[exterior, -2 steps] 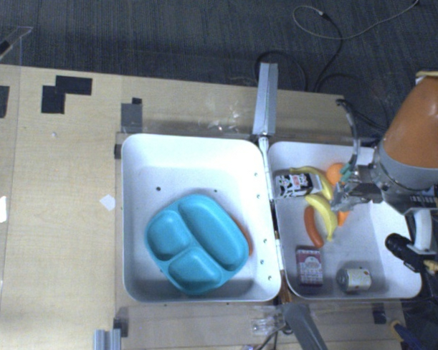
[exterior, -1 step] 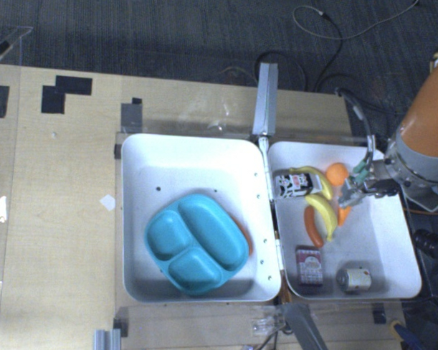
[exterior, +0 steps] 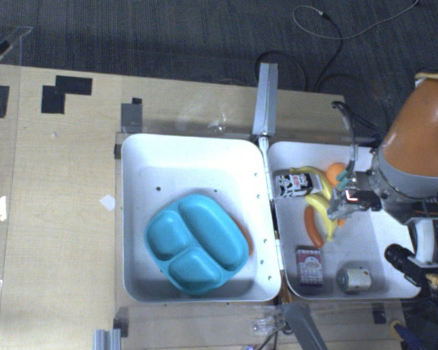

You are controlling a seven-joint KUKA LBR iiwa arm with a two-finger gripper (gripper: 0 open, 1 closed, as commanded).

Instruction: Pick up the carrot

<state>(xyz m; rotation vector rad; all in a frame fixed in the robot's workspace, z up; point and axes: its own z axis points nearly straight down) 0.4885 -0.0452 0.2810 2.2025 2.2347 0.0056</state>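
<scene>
Arm (exterior: 421,135) overhead — end effector (exterior: 345,204) just above banana (exterior: 320,209), beside carrot (exterior: 312,228).

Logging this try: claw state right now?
Claw: cannot be told. It is over the right bin, just above the banana and carrot.

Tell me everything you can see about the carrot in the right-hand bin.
The carrot is a small, smooth orange piece that looks like plastic toy food. It lies flat on the floor of the right bin, running roughly up and down the picture. A yellow banana lies along its right side, overlapping its upper end. The gripper hangs just above and to the right, over the banana. A small dark packet sits just below the carrot's lower tip.
</scene>
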